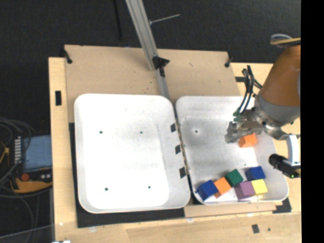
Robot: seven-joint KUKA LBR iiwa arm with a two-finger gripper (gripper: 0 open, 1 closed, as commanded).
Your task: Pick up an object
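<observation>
Two white bins sit on the bench [142, 67]. In the right bin [202, 115] we note an orange block [248, 141] just below the gripper [238, 133], with six more blocks [234, 183] along its near edge. We cannot tell the claw's opening. The arm [283, 85] reaches over this bin.
</observation>
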